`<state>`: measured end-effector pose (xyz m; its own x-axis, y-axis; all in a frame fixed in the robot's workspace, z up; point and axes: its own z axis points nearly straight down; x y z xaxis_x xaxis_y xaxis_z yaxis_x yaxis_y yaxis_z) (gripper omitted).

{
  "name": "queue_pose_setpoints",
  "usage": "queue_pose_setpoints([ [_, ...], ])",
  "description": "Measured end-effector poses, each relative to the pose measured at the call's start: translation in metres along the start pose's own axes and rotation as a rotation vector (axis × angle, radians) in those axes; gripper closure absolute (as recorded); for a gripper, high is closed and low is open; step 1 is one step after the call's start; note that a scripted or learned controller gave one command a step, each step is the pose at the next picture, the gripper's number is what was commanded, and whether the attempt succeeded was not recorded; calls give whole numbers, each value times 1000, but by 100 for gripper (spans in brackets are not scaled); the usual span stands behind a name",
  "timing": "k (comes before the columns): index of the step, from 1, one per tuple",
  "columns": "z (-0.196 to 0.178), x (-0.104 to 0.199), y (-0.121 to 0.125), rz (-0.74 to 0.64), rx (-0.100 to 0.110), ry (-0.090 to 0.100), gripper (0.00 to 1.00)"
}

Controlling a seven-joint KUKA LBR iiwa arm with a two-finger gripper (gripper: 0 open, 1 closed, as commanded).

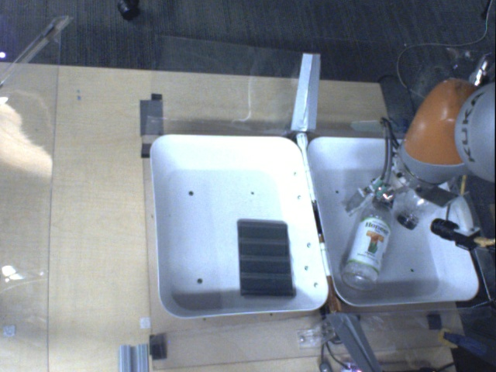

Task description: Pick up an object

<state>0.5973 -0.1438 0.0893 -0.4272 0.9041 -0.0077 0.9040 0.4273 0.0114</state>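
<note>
Arm (449,130) bends down from right, claw (381,196) low.

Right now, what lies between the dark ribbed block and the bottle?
In the camera view, the two bins' adjoining rims lie between them: the dark ribbed block lies in the left bin, the bottle in the right bin.
</note>
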Motion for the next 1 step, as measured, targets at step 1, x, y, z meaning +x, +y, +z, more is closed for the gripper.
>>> queue_pose_setpoints([
  [1, -1, 15, -55, 24, 0, -2, 0],
])
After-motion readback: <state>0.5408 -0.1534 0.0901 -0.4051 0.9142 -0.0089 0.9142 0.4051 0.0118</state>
